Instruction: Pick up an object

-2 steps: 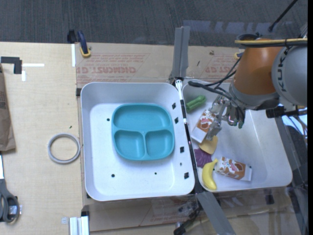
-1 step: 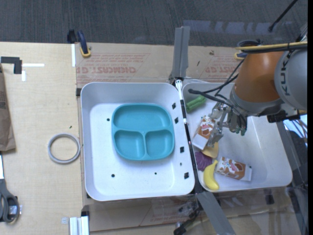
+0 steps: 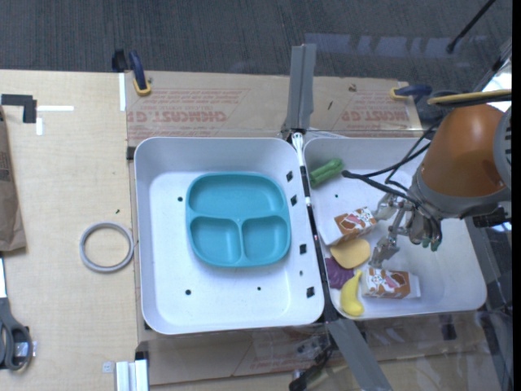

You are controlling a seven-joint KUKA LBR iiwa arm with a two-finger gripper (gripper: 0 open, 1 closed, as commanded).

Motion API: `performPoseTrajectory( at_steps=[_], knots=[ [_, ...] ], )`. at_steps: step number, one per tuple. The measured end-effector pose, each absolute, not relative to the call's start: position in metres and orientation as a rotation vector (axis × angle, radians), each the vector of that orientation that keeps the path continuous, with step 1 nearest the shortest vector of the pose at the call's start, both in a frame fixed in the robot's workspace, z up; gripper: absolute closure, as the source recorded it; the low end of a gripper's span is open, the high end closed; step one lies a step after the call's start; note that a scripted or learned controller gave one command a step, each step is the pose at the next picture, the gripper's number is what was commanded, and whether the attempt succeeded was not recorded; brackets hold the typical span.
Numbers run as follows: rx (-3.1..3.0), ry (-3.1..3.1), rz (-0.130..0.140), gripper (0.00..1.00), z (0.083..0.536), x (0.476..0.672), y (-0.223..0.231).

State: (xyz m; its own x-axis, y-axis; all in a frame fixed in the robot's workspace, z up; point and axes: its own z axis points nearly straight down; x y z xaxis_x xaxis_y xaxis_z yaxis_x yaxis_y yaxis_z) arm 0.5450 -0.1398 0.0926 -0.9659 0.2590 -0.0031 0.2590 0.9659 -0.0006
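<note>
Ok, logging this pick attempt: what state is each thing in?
Turquoise three-compartment plastic tray: upright, flat in the left white bin.
Green pepper-like toy: lying on its side.
Yellow banana toy: lying flat.
Orange-and-white snack packet: lying flat, below gripper.

Bench [image 3: 65,169]: pale wood top, cardboard sheet [image 3: 212,104] laid across its far part. Two white bins sit side by side on it, left bin [image 3: 155,243] and right bin [image 3: 456,283], walls touching. On bare wood left of the bins: a tape ring [image 3: 107,246], scissors [image 3: 12,340] at the near-left edge, a brown bag [image 3: 8,186] at the left edge.
</note>
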Motion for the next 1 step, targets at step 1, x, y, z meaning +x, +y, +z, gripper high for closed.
performPoseTrajectory(
  at_steps=[1],
  knots=[
    [0.752,3.048,0.001,0.00,0.0922,0.5471,-0.1126]
  ],
)
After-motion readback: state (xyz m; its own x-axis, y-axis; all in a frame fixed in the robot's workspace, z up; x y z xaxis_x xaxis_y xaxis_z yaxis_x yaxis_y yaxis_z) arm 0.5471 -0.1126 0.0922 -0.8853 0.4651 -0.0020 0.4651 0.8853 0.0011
